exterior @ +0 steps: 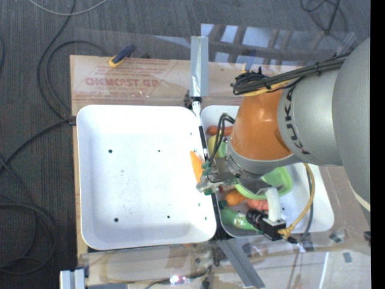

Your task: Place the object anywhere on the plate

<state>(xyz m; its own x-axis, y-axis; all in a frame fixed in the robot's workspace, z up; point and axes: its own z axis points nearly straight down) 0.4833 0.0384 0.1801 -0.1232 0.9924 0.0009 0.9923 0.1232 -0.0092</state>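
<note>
Nearest the camera's lower edge runs the front of the worktop (144, 264), with metal brackets and clamps along it. Just behind it sit two shallow white bins side by side. The left bin (102, 221) is the larger in view; its floor carries a few small dark dots, and a small orange object (196, 165) lies against its right wall, close to the divider between the bins. The right bin (322, 212) is largely covered by the arm (325, 110), grey with an orange band (258, 131), which enters from the right and hangs over this bin. Below the band, the gripper (209, 182) sits at the shared rim of the two bins, just beside the orange object; whether that object is between its parts cannot be told, and the gripper's state cannot be told. Under the wrist, inside the right bin, a bright green plate (280, 179) is partly visible, with green, orange and red items (240, 206) crowded near it; their shapes are mostly hidden. A yellow cable (307, 200) loops from the wrist across the bin. Farther back, a metal post (198, 65) stands between the bins, a printed cardboard sheet (126, 80) lies flat, and a yellow-and-blue tool (121, 55) rests at its far edge. Beyond is dark carpet (36, 41) with loose cables.
</note>
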